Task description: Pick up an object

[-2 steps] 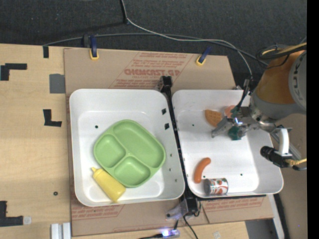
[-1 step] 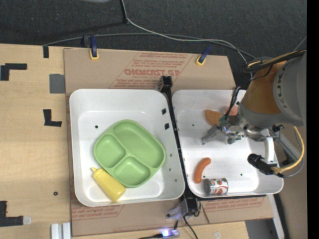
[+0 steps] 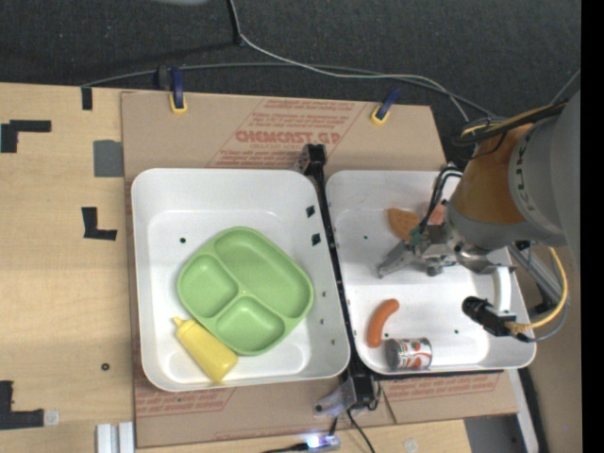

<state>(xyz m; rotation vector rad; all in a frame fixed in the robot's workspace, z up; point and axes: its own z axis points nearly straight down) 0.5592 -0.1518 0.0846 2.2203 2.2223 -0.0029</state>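
The gripper hangs low in the right bin, and honestly I can't tell whether it's spread or clamped. An orange piece sits just behind it, the hot dog in front, and a small can a bit past that (lying on its side). The green plate and yellow bottle are well off in the other bin.

arm: grey cylindrical housing, orange band above wrist. metal wrist block, thin grey jaws. black cables looped along the side, yellow cable curling near a black connector.
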